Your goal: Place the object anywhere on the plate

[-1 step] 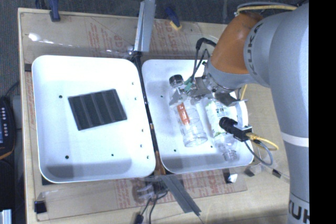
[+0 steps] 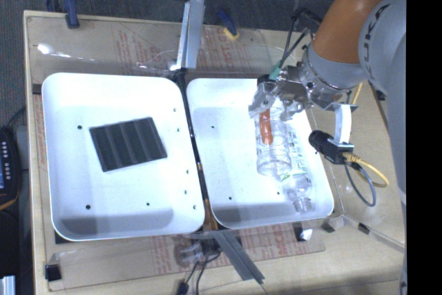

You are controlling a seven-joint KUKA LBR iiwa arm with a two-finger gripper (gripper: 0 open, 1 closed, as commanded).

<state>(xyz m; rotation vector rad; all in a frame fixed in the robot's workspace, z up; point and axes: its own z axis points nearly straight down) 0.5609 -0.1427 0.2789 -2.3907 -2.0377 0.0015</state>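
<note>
The jaws (image 2: 266, 99) sit over the clear bottle's (image 2: 280, 152) upper end, grip impossible to tell.

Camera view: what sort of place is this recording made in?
Probably a robotics lab test bench: two white bins fixed side by side on a clamped board, a grey-and-orange arm reaching in, and cables trailing beside the bench.

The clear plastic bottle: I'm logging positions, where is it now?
The clear plastic bottle lies in the right white bin, along its right side, just below the gripper; the dark ridged plate sits in the left bin.
</note>
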